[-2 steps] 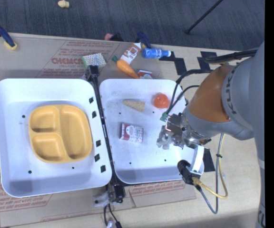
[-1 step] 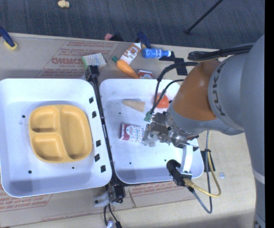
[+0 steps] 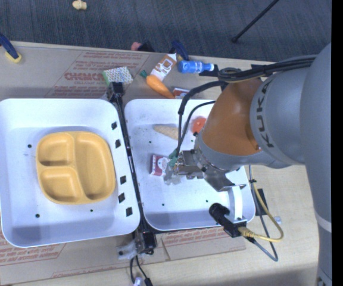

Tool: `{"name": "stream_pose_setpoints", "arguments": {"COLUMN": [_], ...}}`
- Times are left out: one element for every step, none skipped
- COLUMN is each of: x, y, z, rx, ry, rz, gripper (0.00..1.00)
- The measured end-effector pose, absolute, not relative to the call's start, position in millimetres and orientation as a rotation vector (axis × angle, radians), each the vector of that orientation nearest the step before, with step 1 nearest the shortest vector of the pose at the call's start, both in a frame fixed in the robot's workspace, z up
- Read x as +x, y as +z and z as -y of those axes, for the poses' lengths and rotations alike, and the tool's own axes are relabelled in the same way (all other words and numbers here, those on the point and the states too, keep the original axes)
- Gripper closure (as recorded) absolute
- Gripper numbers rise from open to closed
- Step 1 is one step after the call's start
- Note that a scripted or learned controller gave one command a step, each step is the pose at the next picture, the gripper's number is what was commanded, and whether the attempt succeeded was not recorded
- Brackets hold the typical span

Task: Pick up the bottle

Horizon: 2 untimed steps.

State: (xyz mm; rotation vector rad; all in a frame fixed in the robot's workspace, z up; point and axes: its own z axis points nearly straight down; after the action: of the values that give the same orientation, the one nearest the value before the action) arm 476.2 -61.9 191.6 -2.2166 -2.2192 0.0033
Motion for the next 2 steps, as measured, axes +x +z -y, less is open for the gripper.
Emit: {"name": "stream_pose_setpoints", "arguments": {"x": [475.8,475.4], "y": [191.4,191.1], "z": [-35.2,-42.1], "rx": [-2.320,-1.830], "ry": [0.004,0.006], "rz": [2.113,2.546], "gripper": [1.00,1.00]}}
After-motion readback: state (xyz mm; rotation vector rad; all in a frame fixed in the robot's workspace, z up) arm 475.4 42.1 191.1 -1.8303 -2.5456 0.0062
